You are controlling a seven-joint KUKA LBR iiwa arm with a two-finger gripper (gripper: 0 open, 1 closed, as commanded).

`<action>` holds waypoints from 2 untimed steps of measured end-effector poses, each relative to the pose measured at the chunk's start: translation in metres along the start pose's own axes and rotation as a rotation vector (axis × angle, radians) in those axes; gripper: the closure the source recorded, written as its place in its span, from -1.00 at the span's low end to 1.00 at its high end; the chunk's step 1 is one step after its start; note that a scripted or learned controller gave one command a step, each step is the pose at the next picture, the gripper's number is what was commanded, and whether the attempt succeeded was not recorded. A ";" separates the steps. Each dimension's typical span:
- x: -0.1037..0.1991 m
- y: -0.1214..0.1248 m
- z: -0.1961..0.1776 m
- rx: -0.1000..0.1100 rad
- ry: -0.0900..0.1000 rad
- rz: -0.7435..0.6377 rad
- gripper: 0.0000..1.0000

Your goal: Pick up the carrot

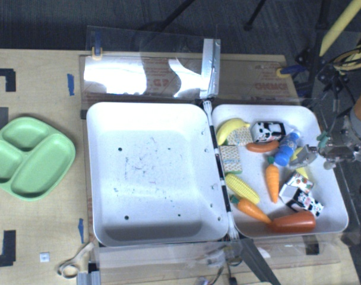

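An orange carrot [272, 182] with a green top stands lengthwise in the middle of the right bin [332, 202]. A second carrot [252, 209] lies slantwise near the bin's front, beside a yellow corn cob [241, 187]. My gripper [319, 152] hangs over the right edge of that bin, right of and slightly behind the first carrot and close to a blue bottle [286, 148]. No carrot touches it.
The right bin also holds a banana [230, 127], two black-and-white cow toys [268, 130] [301, 193], a red sausage [294, 221] and a patterned block [230, 158]. The left bin [103, 159] adjoins it. A green divided plate [29, 157] lies far left.
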State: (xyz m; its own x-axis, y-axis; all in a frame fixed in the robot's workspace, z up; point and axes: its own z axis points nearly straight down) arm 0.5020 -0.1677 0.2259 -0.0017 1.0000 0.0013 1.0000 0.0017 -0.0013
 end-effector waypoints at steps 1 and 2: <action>0.029 0.011 0.120 -0.003 -0.002 -0.269 -1.00; 0.028 0.012 0.110 -0.007 -0.003 -0.266 1.00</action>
State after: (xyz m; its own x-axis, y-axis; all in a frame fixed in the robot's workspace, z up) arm 0.5138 -0.1393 0.1161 -0.2648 0.9643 -0.0027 0.9643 0.2649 0.0052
